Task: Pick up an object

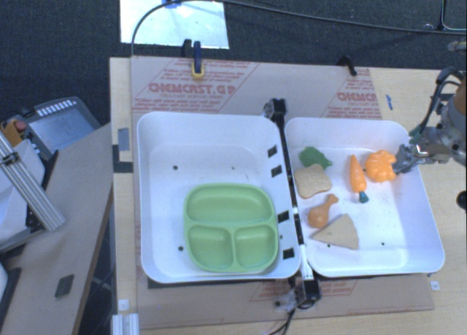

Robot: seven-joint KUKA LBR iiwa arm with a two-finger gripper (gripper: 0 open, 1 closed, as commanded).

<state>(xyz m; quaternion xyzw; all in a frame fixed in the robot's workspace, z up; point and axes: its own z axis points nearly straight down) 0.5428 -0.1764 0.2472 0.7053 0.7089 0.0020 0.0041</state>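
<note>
Hand [403, 160] at right bin [419, 213] edge, touching orange toy [379, 166]; finger spread cannot tell.

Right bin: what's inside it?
The right bin holds a green piece, bread slice, carrot, orange lumpy piece, drumstick and tan wedge. The hand sits at the lumpy piece's right side, covering its far edge.

bins [219, 133]: glossy white plastic | tray [232, 227]: smooth matt green plastic | bench [241, 82]: printed cardboard
</note>
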